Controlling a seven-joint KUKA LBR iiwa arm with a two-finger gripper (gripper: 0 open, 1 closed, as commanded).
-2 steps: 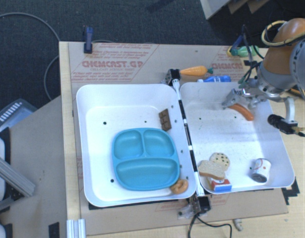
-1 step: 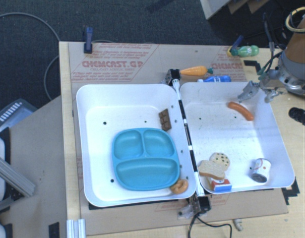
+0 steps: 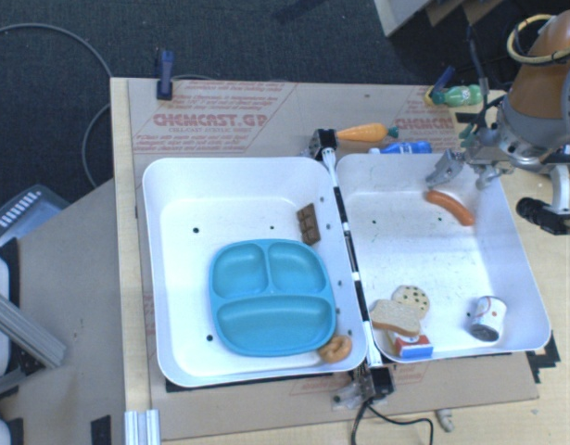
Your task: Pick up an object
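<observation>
The sausage (image 3: 450,206) lies slantwise on the floor of the right bin (image 3: 507,276), close to its far wall, with the gripper (image 3: 463,169) hanging just above and beyond it. In my judgement the likeliest fault is a glancing close: the sausage is round and lies at an angle, so fingers not square to it could roll it against the wall or nip only one end. The fingers (image 3: 445,168) stand apart at a moderate spread, with nothing between them and no visible contact with the sausage or the bin.
</observation>
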